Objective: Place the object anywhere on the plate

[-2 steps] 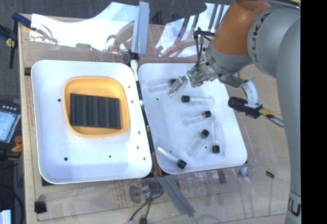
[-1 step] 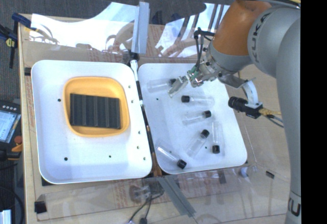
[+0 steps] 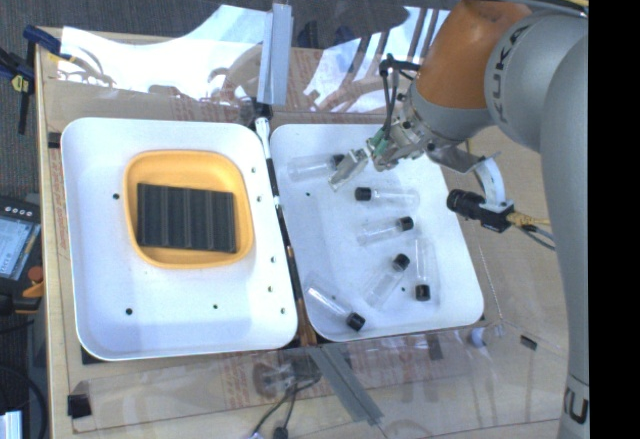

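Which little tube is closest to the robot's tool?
The vial at the top of the right bin, lying just left of the tool. The other black-capped vials lie lower down in that bin, farther from it.

Both white bins (image 3: 100, 312) are looking like smooth, faintly glossy plastic. At nine o'clock the yellow plate (image 3: 185, 172) is showing a matt plastic rim around a dark ribbed insert (image 3: 187, 217). The vials (image 3: 385, 227) scattered at four o'clock are reading as clear, glassy tubes with black caps. My arm (image 3: 530, 57) is wearing satin grey casing and a glossy orange band (image 3: 470, 52).
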### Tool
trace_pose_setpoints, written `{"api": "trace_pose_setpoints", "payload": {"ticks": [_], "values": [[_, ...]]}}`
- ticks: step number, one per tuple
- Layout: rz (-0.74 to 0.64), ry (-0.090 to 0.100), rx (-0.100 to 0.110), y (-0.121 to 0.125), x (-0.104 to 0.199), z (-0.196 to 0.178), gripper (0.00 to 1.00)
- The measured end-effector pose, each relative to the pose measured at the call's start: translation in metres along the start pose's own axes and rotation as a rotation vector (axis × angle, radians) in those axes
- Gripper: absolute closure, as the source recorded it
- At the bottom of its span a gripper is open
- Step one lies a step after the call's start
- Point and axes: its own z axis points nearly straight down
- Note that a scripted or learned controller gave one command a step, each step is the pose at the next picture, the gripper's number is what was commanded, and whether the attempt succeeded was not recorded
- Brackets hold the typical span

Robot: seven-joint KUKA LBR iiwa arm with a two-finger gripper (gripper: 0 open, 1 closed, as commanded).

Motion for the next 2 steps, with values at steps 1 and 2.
{"api": "trace_pose_setpoints", "payload": {"ticks": [1, 2], "values": [[-0.386, -0.004, -0.004, 0.0335, 0.0117, -0.0075, 0.00], [-0.386, -0.004, -0.003, 0.0332, 0.0112, -0.0075, 0.00]]}}
